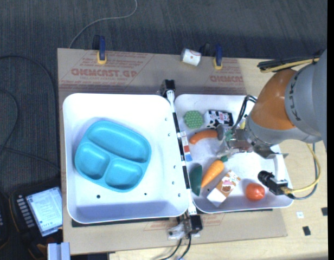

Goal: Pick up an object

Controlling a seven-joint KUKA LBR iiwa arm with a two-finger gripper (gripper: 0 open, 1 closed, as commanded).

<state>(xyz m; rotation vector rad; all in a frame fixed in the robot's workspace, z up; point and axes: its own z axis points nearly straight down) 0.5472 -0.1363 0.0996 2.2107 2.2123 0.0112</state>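
Nearest in the right bin [184,124]: tomato [255,192], small carton [222,187], carrot [212,173] lying diagonal. Gripper [230,142] sat low just above the carrot's top end; couldn't tell its state. Beyond it, sausage [202,136], green round piece [193,118]. Blue tray [112,154] in the left bin [80,104].
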